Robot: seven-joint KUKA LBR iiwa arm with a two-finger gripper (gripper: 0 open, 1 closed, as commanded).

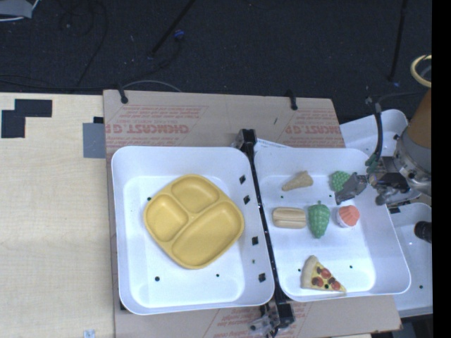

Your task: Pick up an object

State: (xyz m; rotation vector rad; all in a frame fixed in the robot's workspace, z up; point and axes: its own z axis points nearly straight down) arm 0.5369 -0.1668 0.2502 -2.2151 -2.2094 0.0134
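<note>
The right bin (394, 273) holds several toy foods. There is a tan wedge (298, 182), a hot dog bun (289, 217), a green bumpy fruit (318, 220), a small green leafy piece (340, 180), an orange and white sushi piece (347, 217) and a pizza slice (322, 275). My gripper (373, 191) hangs over the bin's right side, open, with nothing between its fingers. One grey finger (350, 189) lies just right of the leafy piece and above the sushi piece.
A yellow sectioned plate (194, 220) lies in the left bin (134, 259). A black divider (257, 217) runs between the two bins. Cardboard lies under both, with a wooden bench top to the left.
</note>
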